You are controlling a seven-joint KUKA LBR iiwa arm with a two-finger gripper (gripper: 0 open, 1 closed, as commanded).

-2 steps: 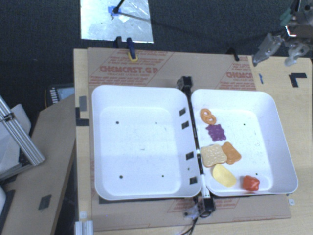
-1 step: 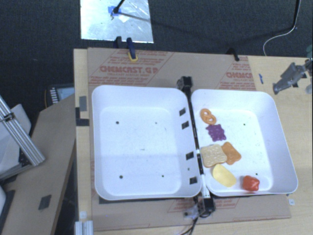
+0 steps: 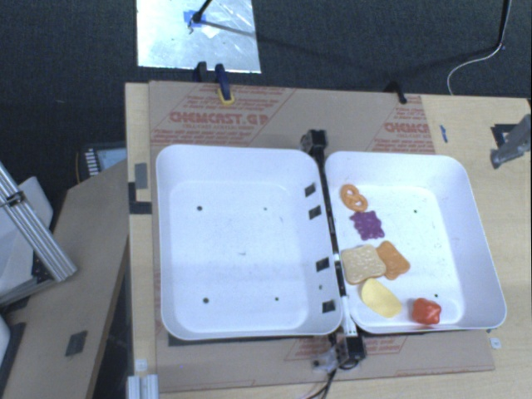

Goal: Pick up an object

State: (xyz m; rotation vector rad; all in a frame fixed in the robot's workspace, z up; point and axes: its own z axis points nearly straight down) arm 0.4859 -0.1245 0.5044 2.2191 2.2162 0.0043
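White plastic forms both shallow bins. On the left, one bin (image 3: 237, 239) sits on the surface (image 3: 274, 110); the right bin (image 3: 465, 223) carries all the pieces, gathered along its left wall. Going down that side: an orange pretzel (image 3: 353, 196), a purple jagged piece (image 3: 367, 224), a tan toast slice (image 3: 363, 263) touching an orange slab (image 3: 394, 260), a yellow wedge (image 3: 381, 298) and, near the front wall, a red lump (image 3: 426, 310).

At the far right edge a grey part of the arm (image 3: 511, 144) hangs well apart from the pieces; whether the end effector is wide or narrow, I cannot tell.

Likely trouble: the pieces look flat and low, so fingers could slide over them or pinch nothing. Toast and orange slab touch, so a grab there could shove one aside. The divider wall crowds any approach to the pretzel.
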